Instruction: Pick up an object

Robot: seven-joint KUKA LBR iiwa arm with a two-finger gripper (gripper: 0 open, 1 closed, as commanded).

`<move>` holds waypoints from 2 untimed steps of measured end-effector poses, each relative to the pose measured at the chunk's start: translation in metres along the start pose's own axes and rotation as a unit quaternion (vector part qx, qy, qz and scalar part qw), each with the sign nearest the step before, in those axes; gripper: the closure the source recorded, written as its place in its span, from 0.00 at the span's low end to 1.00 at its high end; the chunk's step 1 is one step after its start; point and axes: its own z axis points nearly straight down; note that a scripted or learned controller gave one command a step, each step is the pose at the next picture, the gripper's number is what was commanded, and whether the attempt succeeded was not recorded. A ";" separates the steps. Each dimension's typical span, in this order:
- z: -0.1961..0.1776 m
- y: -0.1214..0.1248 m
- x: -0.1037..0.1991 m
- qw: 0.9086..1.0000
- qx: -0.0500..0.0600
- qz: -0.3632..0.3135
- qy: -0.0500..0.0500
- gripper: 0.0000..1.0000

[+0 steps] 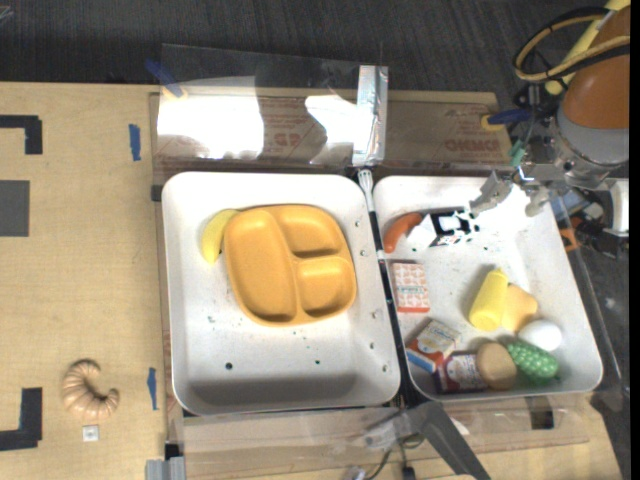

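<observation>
Camera view: claw [511, 192] hanging over right bin's [580, 298] far right corner, two prongs splayed apart, nothing btwn them. Nearest pickable: black-and-white toy [453, 225] just left of claw, orange piece [400, 228] beyond it; yellow block [492, 299] mid-bin w/ room around it, prob easiest. Best to centre over block, drop straight, close across narrow sides. Arm [598, 108] in from right, wrist roughly vertical, orange band up top.

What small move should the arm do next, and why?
Probably lower the gripper into the right bin, toward the yellow block. The gripper hangs at the bin's far right corner with nothing between its fingers, and the objects lie below it.
</observation>
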 end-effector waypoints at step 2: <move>0.099 -0.041 -0.013 0.993 0.003 0.119 0.001 1.00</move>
